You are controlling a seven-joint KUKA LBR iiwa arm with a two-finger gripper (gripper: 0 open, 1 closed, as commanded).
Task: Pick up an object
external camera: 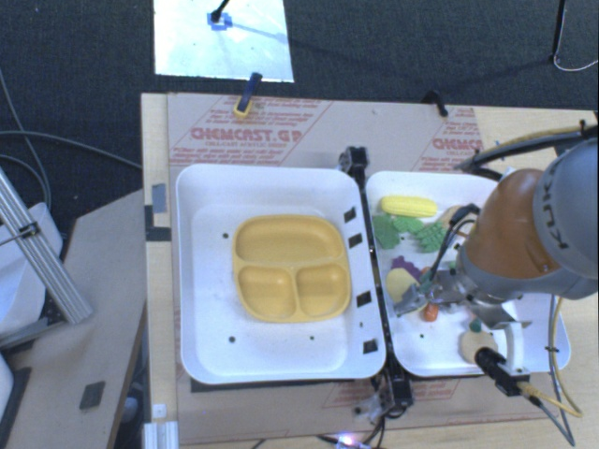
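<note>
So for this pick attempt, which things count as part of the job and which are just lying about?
Part of the job:
- gripper, low in the right bin
- toy corn cob
- green leafy pieces
- small red piece

Lying about:
- yellow divided tray in the left bin
- yellow-tipped clamp on the cardboard

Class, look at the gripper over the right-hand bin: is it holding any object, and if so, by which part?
It cannot be told. The gripper sits low among the small toy foods, beside an orange piece in the right bin, but nothing shows clearly between its fingers.
</note>
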